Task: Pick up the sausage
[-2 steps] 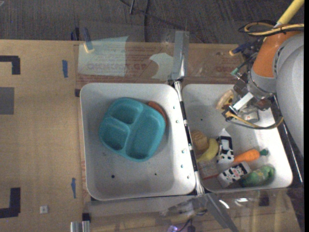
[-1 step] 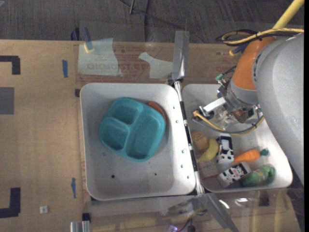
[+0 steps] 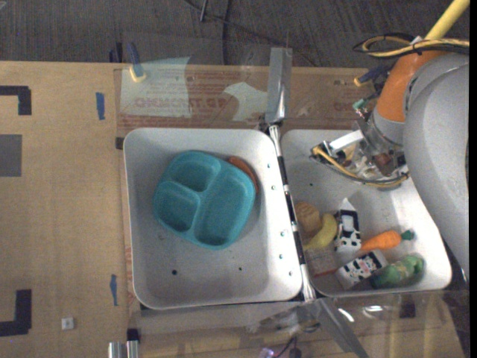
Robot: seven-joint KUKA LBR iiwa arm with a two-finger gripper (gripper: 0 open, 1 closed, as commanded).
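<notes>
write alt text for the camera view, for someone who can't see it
A grey arm reaches over the right white bin of toy food: banana, carrot. The left bin holds a teal divided plate.

Orange-red sausage (image 3: 243,165), only its curved end visible, tucked behind the upper right edge of the teal divided tray (image 3: 203,198), left bin (image 3: 149,259), centre frame

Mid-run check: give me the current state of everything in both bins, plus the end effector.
teal plate: upright, left bin
orange item: mostly hidden behind plate
banana: lying flat, right bin
carrot: lying flat, right bin
green toy: lying at right bin's edge
end effector: above right bin's far end
</notes>
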